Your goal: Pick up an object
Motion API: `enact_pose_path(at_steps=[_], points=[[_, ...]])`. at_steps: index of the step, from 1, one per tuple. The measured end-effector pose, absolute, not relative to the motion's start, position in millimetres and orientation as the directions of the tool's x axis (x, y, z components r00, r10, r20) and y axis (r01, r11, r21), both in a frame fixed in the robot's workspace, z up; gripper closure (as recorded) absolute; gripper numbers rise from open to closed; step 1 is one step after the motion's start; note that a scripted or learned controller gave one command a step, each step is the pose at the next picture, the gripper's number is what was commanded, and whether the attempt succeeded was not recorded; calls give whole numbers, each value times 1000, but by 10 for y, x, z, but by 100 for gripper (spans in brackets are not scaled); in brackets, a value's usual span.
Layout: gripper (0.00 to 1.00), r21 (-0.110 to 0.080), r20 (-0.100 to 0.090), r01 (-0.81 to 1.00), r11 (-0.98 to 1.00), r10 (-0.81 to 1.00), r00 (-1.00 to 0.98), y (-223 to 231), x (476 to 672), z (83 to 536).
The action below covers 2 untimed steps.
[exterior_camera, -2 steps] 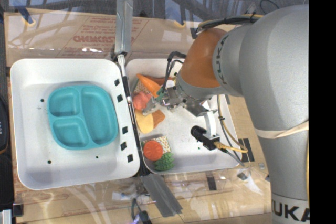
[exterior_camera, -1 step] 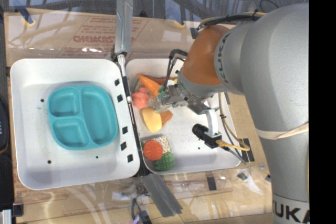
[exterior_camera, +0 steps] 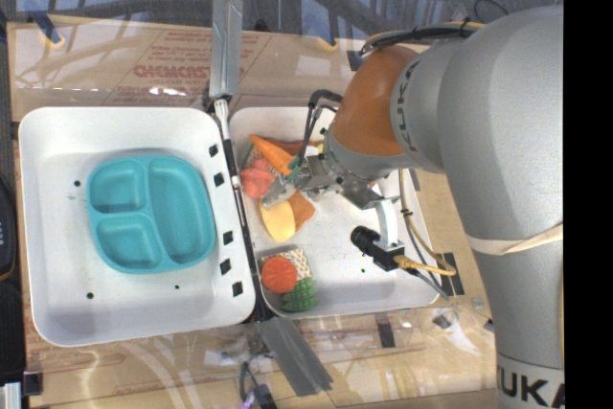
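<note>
Bright, even overhead light; soft shadows, slight blur throughout.

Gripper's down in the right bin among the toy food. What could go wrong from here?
1. The gripper sits where the carrot, pink item and yellow piece crowd together, so it may pinch two or nudge them apart.
2. The bin divider is close, so it might clip it when lifting.

Two bins, one teal tray, perhaps six toys.

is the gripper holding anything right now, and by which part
Cannot be told: the gripper is down among the toy foods in the right bin, its tips hidden.
</note>
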State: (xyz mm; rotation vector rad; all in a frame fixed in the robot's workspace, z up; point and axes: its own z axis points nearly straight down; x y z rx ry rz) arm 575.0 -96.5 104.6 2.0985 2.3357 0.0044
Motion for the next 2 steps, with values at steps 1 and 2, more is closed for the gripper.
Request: enact_pose_path(at_steps=[1,2], points=[[0,-4,0,998,55,999,-55,-1162,6227,912],[100,-5,1,998,59,998,-59,-1150,6232,1014]])
